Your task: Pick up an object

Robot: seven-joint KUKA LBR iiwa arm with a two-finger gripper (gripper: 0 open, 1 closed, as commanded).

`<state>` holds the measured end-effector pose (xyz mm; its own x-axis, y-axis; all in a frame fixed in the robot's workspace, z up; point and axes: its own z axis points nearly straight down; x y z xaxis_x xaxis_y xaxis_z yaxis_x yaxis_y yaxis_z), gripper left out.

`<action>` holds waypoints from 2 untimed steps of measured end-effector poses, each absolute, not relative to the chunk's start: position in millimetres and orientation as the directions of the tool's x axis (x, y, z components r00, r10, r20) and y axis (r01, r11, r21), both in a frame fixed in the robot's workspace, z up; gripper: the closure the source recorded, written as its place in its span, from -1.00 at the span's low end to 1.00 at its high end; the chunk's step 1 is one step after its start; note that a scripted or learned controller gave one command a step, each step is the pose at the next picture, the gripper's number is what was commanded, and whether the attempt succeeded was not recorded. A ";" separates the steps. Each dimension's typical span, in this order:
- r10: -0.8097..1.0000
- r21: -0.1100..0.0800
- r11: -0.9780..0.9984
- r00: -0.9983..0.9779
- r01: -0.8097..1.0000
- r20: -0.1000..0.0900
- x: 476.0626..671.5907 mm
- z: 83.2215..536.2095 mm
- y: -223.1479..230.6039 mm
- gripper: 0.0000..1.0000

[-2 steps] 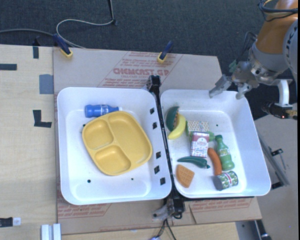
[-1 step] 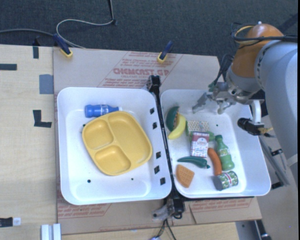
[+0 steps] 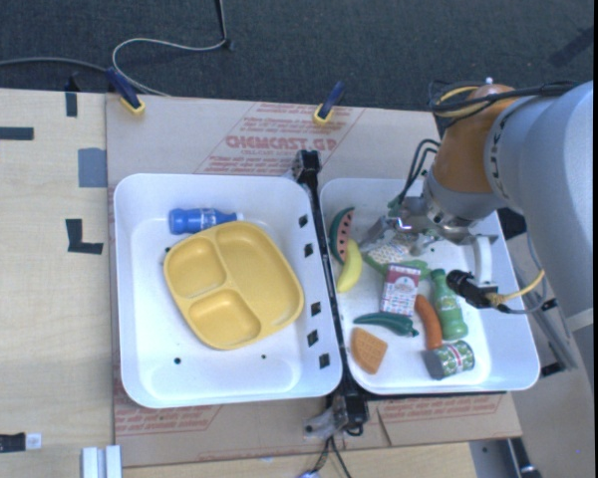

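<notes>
At right of frame, the end effector (image 3: 397, 229) sits low in the right bin (image 3: 513, 361), above a cluster of toy foods; its grip state cannot be determined. Watermelon slice (image 3: 342, 233) and banana (image 3: 350, 270) lie just left of it. The left bin (image 3: 140, 297) holds a yellow divided plate (image 3: 234, 283) and blue bottle (image 3: 201, 219).

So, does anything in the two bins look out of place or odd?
Nothing looks spilled or broken. The yellow divided plate lies askew in the left bin, partly over a blue bottle lying on its side. In the right bin, the can is tipped over.
</notes>
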<state>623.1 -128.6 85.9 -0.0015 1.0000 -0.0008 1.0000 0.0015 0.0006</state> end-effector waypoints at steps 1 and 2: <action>1.000 0.003 0.002 -0.002 1.000 -0.002 623.6 95.5 -128.6 1.00; 1.000 0.001 0.003 -0.003 1.000 0.001 600.6 210.2 -63.1 1.00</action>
<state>600.6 -63.1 210.2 -0.0034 1.0000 0.0007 1.0000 0.0034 0.0013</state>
